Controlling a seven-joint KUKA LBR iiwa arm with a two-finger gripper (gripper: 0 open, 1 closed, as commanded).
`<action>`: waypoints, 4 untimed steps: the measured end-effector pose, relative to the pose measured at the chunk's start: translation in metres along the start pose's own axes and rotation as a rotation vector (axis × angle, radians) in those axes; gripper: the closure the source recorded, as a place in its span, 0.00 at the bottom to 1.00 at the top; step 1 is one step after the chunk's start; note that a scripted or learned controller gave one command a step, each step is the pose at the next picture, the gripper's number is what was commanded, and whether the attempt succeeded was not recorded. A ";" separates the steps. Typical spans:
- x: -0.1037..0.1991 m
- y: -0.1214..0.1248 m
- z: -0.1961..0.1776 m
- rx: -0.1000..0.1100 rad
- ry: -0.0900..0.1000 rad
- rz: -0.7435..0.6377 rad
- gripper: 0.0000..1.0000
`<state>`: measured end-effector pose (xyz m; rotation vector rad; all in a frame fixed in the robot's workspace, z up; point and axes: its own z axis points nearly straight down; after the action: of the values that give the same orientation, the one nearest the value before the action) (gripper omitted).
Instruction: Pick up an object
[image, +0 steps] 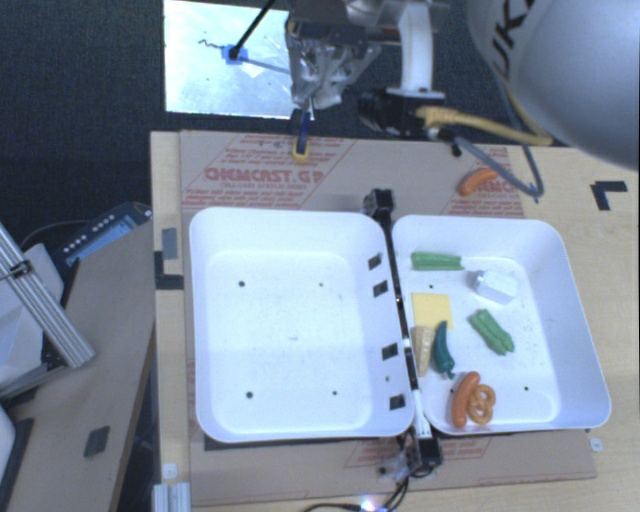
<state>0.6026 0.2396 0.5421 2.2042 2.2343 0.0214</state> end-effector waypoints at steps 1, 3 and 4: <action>-0.074 0.067 0.008 0.009 -0.010 0.020 1.00; -0.006 0.065 0.100 0.001 -0.003 0.008 1.00; -0.006 0.065 0.000 -0.002 -0.003 0.007 1.00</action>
<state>0.6677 0.2342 0.5429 2.2100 2.2236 0.0201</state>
